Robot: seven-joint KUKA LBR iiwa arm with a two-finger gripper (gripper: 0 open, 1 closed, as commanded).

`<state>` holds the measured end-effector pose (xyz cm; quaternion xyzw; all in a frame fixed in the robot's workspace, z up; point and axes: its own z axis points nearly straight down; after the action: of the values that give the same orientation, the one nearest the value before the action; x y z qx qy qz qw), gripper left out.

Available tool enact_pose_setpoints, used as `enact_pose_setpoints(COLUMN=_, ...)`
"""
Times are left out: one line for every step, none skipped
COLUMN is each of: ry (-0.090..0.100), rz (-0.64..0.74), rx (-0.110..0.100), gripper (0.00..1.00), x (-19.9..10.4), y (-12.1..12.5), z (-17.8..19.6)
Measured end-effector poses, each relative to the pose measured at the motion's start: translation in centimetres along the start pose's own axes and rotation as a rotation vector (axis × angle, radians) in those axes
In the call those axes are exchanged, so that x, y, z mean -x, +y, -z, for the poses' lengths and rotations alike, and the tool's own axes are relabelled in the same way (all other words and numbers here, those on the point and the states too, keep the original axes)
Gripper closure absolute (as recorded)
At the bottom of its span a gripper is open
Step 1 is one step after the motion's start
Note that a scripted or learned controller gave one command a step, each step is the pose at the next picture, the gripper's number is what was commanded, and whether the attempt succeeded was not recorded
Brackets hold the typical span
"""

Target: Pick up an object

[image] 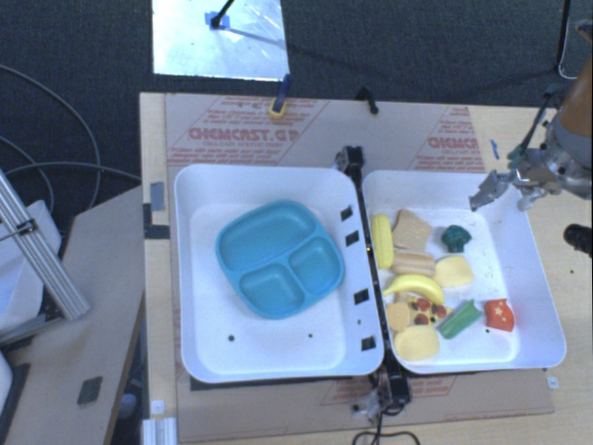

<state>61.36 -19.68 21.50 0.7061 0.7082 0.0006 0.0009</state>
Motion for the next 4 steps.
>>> enact_pose_setpoints(ry=0.002, rz=-0.001, rx=-0.006, gripper=0.0, x=-1.3, y=-2.3, z=-13.7)
enact_pose_setpoints(ry=0.003, rz=-0.002, rx=-0.006, gripper=0.0, x=-6.0, y=-8.6, z=-13.1)
enact_pose_setpoints(ry=-0.001, rz=-0.001, rx=0.01, gripper=1.0, x=-5.8, y=-8.0, z=-11.6)
enact_pose_setpoints(ry=-0.001, rz=-0.001, rx=0.01, gripper=1.0, x=-5.8, y=-7.9, z=-10.7)
